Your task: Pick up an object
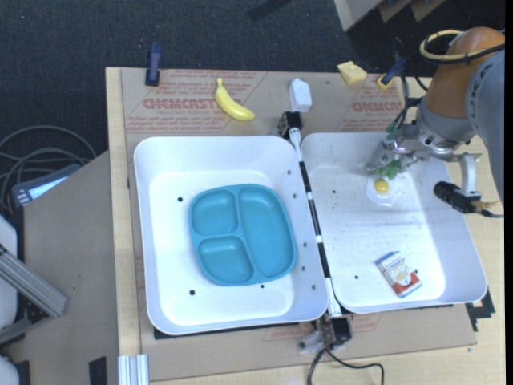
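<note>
Here the gripper [388, 160] hangs just above the yellow ball [381, 187]; whether it is parted, I cannot tell.

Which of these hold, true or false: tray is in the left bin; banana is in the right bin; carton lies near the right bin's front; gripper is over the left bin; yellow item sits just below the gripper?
1. The blue tray is in the left bin. True.
2. The banana is in the right bin. False: it lies on the bench behind the left bin, outside both.
3. The small carton lies near the right bin's front. True.
4. The gripper is over the left bin. False: it is over the rear part of the right bin.
5. A small yellow item sits just below the gripper in the view. True.
</note>
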Controlling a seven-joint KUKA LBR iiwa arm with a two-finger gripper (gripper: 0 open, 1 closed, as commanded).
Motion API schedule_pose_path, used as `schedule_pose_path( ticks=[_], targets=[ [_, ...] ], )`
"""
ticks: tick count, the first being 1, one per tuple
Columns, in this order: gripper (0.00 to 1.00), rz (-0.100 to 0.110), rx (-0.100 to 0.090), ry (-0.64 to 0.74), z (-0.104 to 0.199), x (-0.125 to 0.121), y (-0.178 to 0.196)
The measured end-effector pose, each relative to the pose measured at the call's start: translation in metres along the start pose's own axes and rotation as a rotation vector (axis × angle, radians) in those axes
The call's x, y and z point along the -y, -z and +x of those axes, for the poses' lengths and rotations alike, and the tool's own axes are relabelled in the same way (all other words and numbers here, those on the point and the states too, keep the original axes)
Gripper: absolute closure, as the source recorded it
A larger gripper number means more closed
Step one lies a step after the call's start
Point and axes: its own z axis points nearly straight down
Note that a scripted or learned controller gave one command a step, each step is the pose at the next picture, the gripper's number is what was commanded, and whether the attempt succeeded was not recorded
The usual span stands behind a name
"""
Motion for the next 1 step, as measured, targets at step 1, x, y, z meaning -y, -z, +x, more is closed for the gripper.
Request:
schedule_pose_path(
  ticks=[1],
  targets=[
    [1.0,0.002,-0.004,-0.001,0.0739,-0.0065,0.0334]
  ],
)
